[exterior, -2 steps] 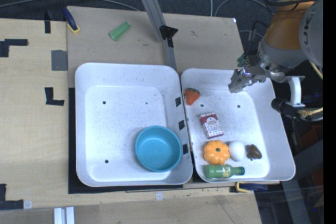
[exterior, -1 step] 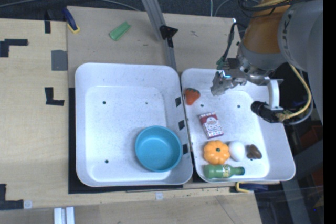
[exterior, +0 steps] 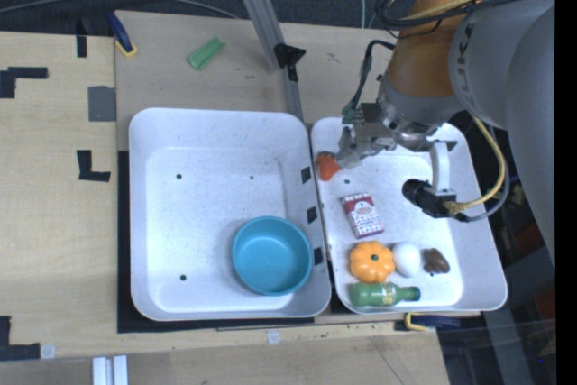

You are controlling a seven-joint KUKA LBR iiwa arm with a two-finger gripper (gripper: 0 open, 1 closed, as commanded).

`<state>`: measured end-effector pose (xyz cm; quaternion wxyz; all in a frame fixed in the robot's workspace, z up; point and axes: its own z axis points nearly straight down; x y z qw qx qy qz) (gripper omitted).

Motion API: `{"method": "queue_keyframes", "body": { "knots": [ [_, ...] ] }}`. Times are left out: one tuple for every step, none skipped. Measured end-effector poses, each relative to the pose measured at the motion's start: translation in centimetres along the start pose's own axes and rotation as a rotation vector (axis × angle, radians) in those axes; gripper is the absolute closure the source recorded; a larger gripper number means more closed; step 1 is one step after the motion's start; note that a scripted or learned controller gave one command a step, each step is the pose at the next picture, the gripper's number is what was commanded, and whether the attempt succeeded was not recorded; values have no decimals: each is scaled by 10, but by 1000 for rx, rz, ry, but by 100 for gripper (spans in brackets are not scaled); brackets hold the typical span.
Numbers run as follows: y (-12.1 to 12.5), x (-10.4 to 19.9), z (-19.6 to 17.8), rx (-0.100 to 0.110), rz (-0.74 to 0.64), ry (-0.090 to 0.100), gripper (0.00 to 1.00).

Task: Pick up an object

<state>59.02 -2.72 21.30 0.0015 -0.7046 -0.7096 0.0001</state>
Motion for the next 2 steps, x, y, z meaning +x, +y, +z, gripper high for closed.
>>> {"method": "queue_keyframes", "body": {
  "knots": [
    [6,54,6,0,-1,0,100],
    [3,98,-4,-1,0,-1,100]
  ]
}}
